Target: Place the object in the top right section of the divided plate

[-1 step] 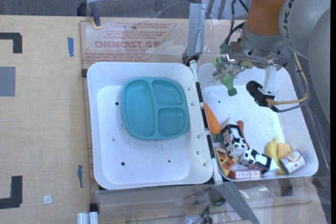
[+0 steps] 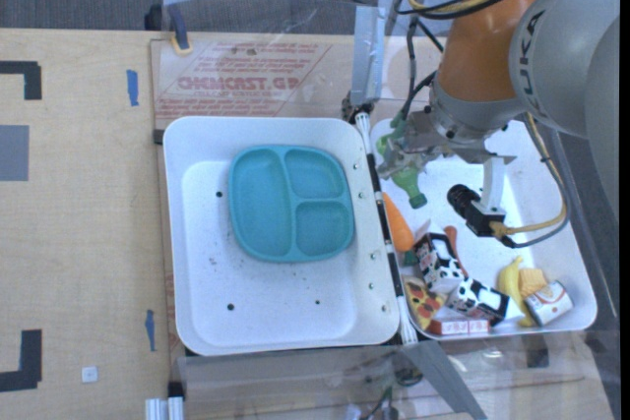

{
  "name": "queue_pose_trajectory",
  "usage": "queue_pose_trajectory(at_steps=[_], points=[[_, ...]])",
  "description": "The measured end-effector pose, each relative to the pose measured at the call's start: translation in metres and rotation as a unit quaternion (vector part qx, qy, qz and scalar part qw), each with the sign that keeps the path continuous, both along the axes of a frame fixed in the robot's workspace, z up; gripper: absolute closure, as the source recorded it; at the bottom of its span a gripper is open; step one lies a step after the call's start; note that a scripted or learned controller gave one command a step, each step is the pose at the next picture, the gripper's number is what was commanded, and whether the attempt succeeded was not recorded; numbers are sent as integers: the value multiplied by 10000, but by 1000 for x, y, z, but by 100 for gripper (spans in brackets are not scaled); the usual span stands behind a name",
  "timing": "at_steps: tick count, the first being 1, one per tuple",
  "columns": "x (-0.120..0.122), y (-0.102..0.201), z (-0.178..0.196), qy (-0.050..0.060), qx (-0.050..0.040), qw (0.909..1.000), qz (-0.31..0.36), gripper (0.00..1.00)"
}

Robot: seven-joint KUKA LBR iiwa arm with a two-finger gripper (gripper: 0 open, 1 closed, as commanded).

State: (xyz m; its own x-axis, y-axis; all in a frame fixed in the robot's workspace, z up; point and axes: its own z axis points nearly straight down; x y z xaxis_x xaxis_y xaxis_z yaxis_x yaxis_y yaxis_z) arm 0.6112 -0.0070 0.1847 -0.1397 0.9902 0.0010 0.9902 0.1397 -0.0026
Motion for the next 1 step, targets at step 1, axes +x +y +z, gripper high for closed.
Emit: queue_pose_trajectory(at_steps=[1], points=[[-65,55,28,4,-1,10000,-49,100]])
